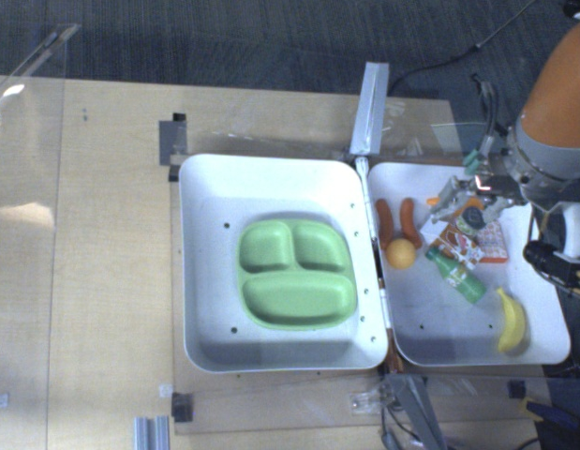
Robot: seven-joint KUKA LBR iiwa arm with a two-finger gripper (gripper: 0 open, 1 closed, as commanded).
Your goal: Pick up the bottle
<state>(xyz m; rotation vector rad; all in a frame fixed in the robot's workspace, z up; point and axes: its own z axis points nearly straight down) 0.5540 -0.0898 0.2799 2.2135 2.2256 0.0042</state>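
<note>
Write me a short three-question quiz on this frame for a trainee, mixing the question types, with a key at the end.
1. True or false: the green bottle lies in the same bin as the green tray.
2. Which item lies closest to the divider between the two bins?
A. the banana
B. the orange ball
C. the snack packet
3. Fill in: the gripper is above the ____ bin, near its far edge.

Key
1. False. The bottle lies on its side in the right bin; the tray sits in the left bin.
2. B. The ball sits just below the two sausages, beside the divider.
3. Right.
</note>
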